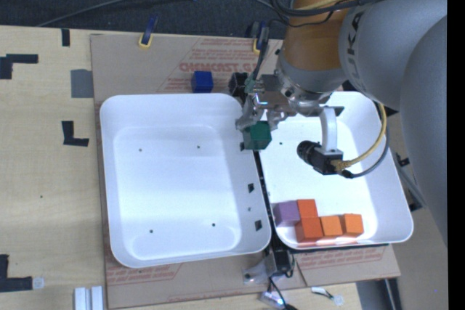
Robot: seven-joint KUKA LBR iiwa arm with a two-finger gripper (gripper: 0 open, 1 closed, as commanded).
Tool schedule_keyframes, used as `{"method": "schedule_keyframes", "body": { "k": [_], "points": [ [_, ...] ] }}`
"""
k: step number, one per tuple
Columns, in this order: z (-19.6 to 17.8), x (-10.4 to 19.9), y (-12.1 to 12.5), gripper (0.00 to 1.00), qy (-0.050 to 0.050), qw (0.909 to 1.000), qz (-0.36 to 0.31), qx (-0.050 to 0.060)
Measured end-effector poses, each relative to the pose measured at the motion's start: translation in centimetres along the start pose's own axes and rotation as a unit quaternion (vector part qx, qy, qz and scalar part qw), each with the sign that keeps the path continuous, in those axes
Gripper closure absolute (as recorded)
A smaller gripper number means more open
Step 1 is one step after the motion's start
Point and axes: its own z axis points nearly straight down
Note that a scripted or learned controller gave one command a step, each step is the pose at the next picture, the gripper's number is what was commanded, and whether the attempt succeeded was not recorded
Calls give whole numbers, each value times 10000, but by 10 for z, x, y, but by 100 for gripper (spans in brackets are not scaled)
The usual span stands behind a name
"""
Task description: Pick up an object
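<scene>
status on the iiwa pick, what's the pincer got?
Pincer shut on small green block, above the seam between the bins. Purple block and orange blocks lie in the right white bin. Blue cube sits outside on cardboard. Nothing in the way.

Even, soft overhead light; slightly blurry.

White bins (174, 112); a green block (257, 136), a purple block (286, 212), orange blocks (323, 225), a blue cube (202, 80); tan cardboard (203, 62) with red print.
</scene>
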Motion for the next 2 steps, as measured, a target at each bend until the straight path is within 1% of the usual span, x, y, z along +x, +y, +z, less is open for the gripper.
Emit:
{"method": "schedule_keyframes", "body": {
  "k": [1, 2],
  "points": [
    [-13, -4, 0, 100, -5, 10000, 31, -18],
    [-61, -1, 19, 100, -1, 10000, 34, -39]
  ]
}}
